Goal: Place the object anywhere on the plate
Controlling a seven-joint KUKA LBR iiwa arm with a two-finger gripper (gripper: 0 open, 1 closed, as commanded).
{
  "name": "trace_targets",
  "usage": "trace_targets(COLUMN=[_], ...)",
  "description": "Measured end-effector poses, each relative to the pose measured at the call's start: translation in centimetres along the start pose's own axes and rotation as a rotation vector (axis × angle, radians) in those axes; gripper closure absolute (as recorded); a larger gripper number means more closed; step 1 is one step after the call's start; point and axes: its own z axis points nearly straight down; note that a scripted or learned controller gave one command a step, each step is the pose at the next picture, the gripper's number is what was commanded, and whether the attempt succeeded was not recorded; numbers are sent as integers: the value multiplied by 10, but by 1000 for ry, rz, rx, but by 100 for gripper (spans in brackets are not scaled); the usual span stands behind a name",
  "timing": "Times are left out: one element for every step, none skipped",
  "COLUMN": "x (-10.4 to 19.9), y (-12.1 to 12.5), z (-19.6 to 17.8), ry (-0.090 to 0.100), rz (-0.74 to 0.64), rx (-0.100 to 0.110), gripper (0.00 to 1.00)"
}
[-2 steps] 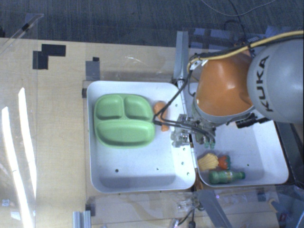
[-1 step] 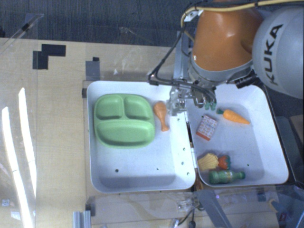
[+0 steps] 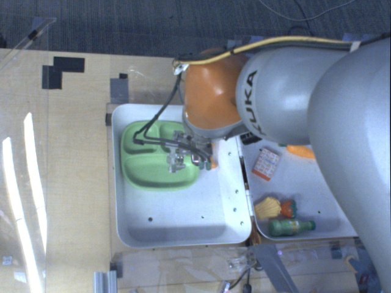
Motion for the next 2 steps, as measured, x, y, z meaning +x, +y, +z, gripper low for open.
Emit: trace_targets(x=[94, 22], y=[54, -24], z=[-9, -131], ry=[-1, -7], rz=[56, 151], rx=[-1, -1], gripper=[100, 100])
